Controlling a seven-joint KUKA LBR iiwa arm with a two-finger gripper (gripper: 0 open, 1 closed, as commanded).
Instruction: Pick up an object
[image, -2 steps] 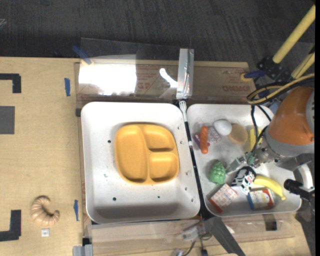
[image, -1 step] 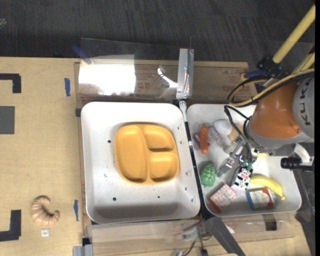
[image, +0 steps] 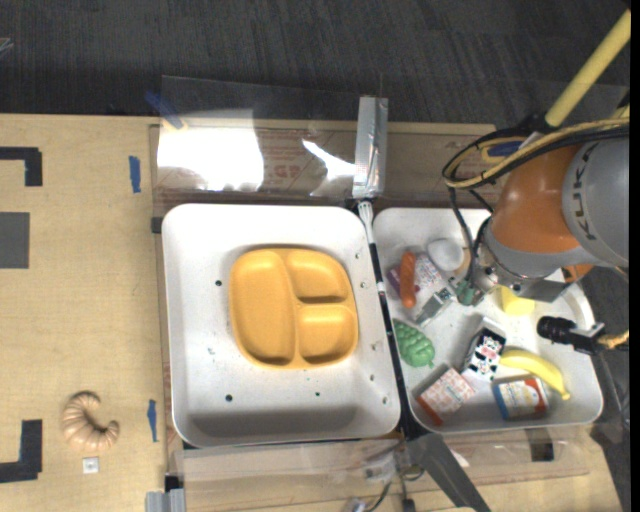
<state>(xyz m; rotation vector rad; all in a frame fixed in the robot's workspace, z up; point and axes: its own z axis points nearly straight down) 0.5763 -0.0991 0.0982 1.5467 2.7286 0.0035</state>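
While flat, banana (image: 535, 369) tip lower-right.

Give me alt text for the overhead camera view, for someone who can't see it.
A grey robot arm with an orange band reaches from the right over the right white bin, which holds a banana, a green toy, a carrot-like piece and small packages. The left white bin holds a yellow divided tray. A tan croissant-shaped toy lies on the bench outside the bins.

- The grey arm (image: 600, 200) carries dark letters, seemingly "KU", at the frame's right edge, above the gripper (image: 468, 292).
- Printing on the small packages (image: 447, 390) below the gripper is too small to read.
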